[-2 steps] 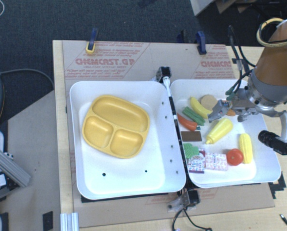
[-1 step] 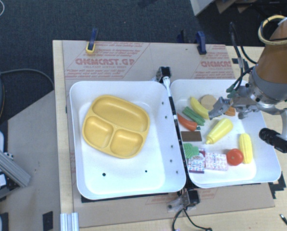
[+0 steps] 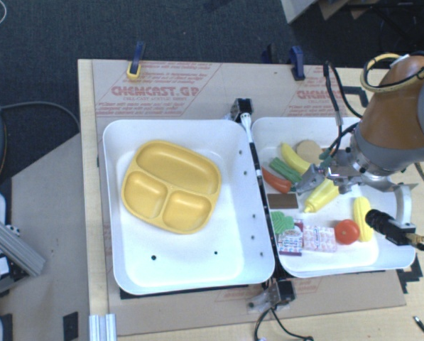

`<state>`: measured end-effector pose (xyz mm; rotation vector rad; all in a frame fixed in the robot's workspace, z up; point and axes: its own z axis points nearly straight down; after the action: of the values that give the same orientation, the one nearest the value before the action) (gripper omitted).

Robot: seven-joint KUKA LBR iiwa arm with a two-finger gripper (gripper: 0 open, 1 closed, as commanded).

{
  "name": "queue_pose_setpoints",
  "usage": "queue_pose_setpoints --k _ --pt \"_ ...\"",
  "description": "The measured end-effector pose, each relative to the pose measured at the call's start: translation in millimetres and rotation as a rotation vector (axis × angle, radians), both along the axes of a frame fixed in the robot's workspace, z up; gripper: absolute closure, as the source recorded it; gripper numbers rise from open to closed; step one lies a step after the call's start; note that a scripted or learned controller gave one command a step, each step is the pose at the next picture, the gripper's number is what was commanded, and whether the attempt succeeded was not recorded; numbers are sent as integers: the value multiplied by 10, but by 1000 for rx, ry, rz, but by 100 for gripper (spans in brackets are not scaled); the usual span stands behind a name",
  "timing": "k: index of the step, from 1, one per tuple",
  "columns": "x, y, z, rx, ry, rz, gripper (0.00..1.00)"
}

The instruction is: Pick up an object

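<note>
My gripper hangs over the middle of the right bin, open, with nothing between its fingers. Just below it lies a yellow squeeze bottle, tilted. To its left are a yellow banana-like piece, a green piece, a red-orange piece and a brown block. A tan round piece sits behind the gripper, partly hidden by it. Along the bin's front lie a green item, a pink-and-white packet, a red tomato and a yellow piece.
The left bin holds a yellow divided plate. A ridge with screws separates the two bins. The arm's grey and orange body looms over the right bin's back right corner.
</note>
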<state>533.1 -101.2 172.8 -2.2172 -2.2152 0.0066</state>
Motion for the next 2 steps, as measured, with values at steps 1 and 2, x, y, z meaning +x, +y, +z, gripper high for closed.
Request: queue_pose_setpoints --k 1,2 --pt "-44 -12 -637 0 0 0 0" --pt "-51 -5 -898 0 -3 0 0"
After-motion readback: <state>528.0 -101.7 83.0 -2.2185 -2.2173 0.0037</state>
